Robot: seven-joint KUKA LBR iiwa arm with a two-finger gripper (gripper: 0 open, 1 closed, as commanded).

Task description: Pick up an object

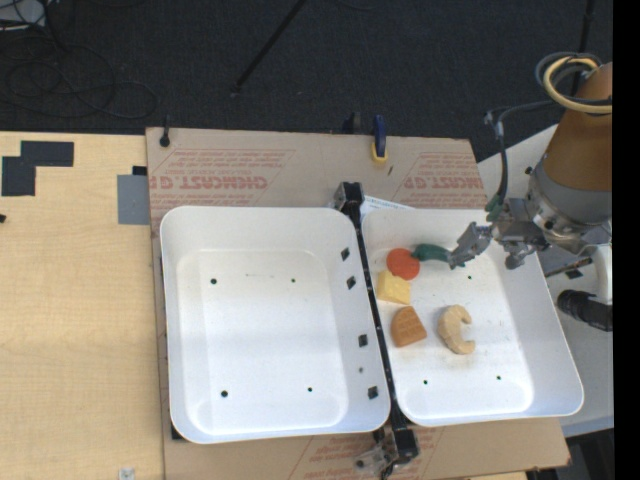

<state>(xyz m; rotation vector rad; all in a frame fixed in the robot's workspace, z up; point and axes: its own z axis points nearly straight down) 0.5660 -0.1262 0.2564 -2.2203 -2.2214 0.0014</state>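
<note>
Dark floor with cables lies behind a bench whose cardboard sheet (300, 173) bears 2 white bins. Left bin (180, 318) sits beside the right bin (540, 368), black clips (362, 340) joining them along the shared edge. Inside the right bin, near its left side, lie a red ball (403, 263), a yellow block (394, 289) just below it, an orange wedge (407, 326) lower still, and a cream croissant (457, 329) to the wedge's right. A green piece (432, 253) lies beside the ball. From the right the arm (578, 158) reaches over that bin; its gripper (468, 249) hangs at the green piece, whether touching it I cannot tell, nor whether the fingers are spread or closed.
</note>
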